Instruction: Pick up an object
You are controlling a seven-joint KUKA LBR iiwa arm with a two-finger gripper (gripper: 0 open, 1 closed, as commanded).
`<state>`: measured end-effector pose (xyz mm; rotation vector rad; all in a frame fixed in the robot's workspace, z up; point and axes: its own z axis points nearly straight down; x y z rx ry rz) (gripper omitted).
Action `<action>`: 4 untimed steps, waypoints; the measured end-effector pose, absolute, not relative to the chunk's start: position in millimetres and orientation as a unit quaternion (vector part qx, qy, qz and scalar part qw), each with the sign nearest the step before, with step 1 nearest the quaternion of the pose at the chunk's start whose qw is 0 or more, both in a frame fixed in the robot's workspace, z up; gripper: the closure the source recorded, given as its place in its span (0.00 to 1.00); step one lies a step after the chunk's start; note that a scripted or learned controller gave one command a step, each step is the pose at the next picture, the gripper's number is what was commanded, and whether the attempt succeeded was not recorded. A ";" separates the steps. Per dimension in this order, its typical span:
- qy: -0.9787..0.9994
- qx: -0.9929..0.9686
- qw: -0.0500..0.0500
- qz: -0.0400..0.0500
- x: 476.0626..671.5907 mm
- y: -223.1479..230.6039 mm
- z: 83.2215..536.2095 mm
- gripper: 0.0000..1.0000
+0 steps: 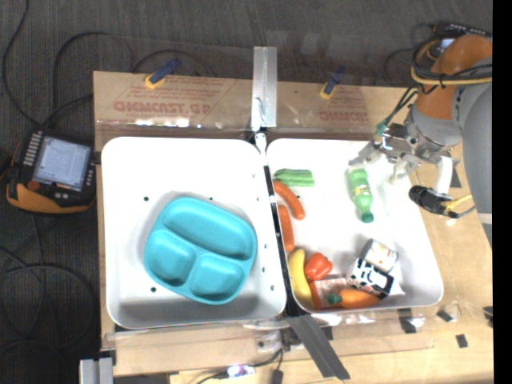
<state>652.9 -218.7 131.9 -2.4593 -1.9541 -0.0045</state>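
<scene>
1. The gripper (382, 152) hangs over the upper right part of the right bin (416, 230), nothing between its fingers, which look spread apart.
2. The nearest candidate, a green bottle (360, 192), lies just below and slightly left of the gripper, its cap end pointing away from it.
3. Farther off, toward the bin's near left corner, sit a carrot (352, 298), a banana (297, 270), a red pepper (316, 265) and a black-and-white box (374, 269).
4. Judged step: approach, before any grasp. The next move calls for descending over the bottle's body and closing across its width.
5. Red print on the cardboard (160, 106) beyond reads roughly "CHEMCAST GP"; the box's label is too small to read.
</scene>
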 end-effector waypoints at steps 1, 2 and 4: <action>-0.560 -0.829 0.003 -0.004 653.2 -206.7 98.2 0.00; -0.561 -0.828 -0.001 0.000 652.4 -208.9 106.3 1.00; -0.664 -0.747 0.000 0.000 668.9 -92.2 191.5 1.00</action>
